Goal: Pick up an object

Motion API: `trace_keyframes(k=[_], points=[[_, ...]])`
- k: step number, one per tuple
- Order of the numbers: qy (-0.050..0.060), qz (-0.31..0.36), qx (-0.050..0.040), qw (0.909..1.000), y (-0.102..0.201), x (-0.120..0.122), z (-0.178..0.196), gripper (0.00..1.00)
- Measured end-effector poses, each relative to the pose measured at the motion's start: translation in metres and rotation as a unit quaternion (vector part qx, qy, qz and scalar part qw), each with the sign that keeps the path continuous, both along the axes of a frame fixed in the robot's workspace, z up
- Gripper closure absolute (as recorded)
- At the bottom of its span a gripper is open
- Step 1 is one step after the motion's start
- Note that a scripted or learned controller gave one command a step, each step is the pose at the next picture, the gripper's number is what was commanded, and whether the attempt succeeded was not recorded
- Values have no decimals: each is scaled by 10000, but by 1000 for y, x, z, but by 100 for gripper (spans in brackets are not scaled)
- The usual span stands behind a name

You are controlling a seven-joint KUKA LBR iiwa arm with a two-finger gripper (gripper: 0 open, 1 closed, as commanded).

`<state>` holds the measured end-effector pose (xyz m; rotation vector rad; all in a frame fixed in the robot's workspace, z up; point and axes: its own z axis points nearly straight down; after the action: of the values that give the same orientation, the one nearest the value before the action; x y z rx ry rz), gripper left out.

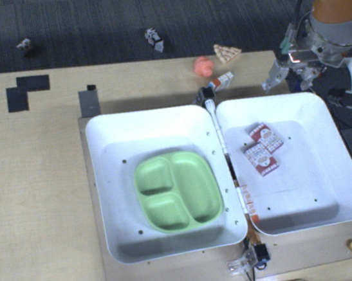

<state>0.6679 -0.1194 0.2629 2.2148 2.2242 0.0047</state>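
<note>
A red and white packet [263, 149] lies flat in the right bin [323, 168], toward its back left. A green divided plate [177, 191] rests in the middle of the left bin [113, 178]. My gripper [291, 79] hangs above the back rim of the right bin, up and to the right of the packet and well apart from it. Its fingers are spread and open, with nothing between them.
Behind the bins on the bench lie a pink ball [203, 66], a wedge-shaped toy [227, 52] and a small red and white tube [223, 81]. A central divider [225, 155] separates the bins. Cables run at the right edge.
</note>
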Motion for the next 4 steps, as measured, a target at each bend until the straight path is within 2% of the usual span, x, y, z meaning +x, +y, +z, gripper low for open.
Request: trace_keyframes(k=[1,2,3,4], points=[[24,-11,-3,10000,-61,0,-121,0],[-62,-4,-16,10000,-17,-35,-172,0],[-103,8,-19,9999,-17,-32,-159,100],[-95,9,-18,10000,-16,-33,-159,0]])
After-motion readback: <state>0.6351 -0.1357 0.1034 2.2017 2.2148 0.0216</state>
